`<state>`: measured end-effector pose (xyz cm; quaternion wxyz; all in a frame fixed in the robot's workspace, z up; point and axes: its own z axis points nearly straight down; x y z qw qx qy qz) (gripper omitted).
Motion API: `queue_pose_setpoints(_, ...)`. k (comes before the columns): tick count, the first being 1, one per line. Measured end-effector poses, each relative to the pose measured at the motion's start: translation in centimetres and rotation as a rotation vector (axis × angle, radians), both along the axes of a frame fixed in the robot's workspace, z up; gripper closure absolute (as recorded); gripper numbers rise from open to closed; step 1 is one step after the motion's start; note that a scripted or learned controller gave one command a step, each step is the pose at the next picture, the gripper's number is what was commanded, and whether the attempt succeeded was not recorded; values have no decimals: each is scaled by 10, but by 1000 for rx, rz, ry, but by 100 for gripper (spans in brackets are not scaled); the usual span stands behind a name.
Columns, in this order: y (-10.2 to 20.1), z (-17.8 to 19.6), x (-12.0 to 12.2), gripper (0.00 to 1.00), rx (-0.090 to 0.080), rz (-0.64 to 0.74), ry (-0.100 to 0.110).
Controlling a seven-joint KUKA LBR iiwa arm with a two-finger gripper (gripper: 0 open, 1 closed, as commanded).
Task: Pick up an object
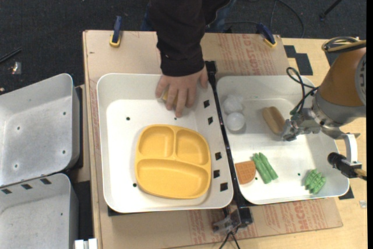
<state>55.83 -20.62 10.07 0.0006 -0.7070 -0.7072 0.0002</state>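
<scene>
The gripper (289, 132) hangs low in the right bin (332, 186), just right of the brown block (272, 118); whether its fingers are apart or together cannot be told. Left of the block lie two clear cups (234, 114). Below it sit an orange wafer (245, 172), a green bundle (265, 167) and a green toy (315, 181). A person's hand (178, 92) reaches into the left bin (111, 143), above the yellow tray (173, 162).
</scene>
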Motion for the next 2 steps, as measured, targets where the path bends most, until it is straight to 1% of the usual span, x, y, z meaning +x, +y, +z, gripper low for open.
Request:
queue_pose_setpoints(1,2,63,1,100,-3,2,-7)
queue_pose_setpoints(2,7,125,5,100,-3,4,-7)
